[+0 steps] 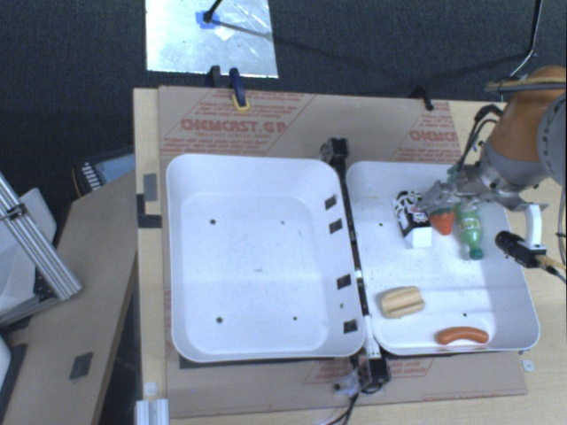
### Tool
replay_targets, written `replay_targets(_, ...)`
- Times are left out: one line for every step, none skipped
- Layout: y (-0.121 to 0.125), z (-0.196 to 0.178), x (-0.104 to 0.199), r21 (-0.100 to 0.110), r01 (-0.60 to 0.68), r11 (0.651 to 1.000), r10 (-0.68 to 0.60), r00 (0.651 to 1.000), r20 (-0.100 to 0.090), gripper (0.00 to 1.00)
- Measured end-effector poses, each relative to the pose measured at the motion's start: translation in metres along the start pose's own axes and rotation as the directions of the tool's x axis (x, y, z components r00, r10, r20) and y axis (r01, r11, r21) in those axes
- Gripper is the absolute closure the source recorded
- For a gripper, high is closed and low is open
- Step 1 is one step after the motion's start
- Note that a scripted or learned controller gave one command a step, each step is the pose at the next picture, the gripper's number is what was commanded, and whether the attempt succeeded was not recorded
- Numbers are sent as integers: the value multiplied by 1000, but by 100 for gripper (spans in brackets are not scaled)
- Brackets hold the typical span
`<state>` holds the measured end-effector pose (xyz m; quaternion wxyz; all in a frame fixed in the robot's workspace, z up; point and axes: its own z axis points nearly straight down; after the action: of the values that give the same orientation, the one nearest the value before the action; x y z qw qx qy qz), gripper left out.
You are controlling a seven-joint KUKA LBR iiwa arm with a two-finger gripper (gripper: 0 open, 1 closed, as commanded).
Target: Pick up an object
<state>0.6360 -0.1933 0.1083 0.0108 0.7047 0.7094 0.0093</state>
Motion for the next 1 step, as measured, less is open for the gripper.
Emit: replay_targets(1,-10,-2,-5,1,1000,-1,1000,5,100)
